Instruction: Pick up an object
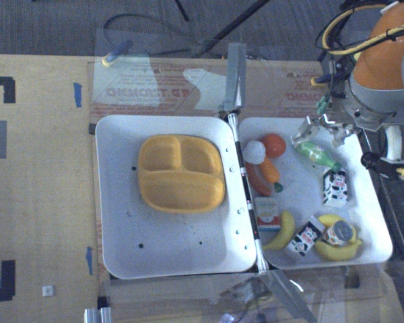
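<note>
- The gripper (328, 130) is seen over the far right part of the right bin (299, 192), below the arm's orange band (385, 46).
- Whether the claw is released or clenched cannot be told from this slant; nothing can be confirmed as grasped.
- A green object (318, 153), with a clear, crinkled part at its left end, lies on the floor of the right bin directly beneath the gripper. Whether it is touched by the gripper cannot be told.
- A cow-patterned carton (335, 186) is found by the right wall of the right bin, just nearer the camera than the green object.
- A white ball (254, 151) and a red tomato (275, 145) sit touching each other in the far left corner of the right bin.
- An orange carrot (270, 172) lies just in front of them, close to the left wall of the right bin.
- A banana (281, 231) is placed by the near left corner of the right bin, with a second small carton (303, 238) against its right side.
- A yellow item topped by a round lid (340, 235) rests in the near right corner of the right bin.
- A yellow divided plate (182, 173) lies in the left bin (121, 237), which stands against the left wall of the right bin.
</note>
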Tool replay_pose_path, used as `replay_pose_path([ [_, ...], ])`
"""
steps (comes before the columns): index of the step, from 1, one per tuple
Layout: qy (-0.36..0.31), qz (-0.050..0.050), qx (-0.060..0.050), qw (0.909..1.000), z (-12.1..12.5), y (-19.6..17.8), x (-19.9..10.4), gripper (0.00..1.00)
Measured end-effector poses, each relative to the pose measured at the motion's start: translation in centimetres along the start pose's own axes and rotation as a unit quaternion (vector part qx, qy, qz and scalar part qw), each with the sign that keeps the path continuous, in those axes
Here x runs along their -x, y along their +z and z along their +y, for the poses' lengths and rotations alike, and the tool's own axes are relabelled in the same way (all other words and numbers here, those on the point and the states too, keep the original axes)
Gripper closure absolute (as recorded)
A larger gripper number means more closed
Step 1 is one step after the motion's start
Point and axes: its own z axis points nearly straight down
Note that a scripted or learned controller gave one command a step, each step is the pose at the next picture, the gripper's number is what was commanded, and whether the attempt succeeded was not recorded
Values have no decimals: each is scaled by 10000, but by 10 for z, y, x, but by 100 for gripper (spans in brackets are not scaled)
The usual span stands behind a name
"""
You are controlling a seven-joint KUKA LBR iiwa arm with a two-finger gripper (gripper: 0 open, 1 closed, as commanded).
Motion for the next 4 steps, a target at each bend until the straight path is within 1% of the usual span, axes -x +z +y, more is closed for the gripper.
replay_pose_path([
  [1, 233, -9, 22, 9997, 17, 105, 20, 0],
  [2, 564, 12, 14, 9984, -36, 125, 67, 0],
  [3, 1218, 60, 36, 9925, -88, 123, 69, 0],
  [4, 349, -9, 23, 9994, -45, 120, 26, 0],
])
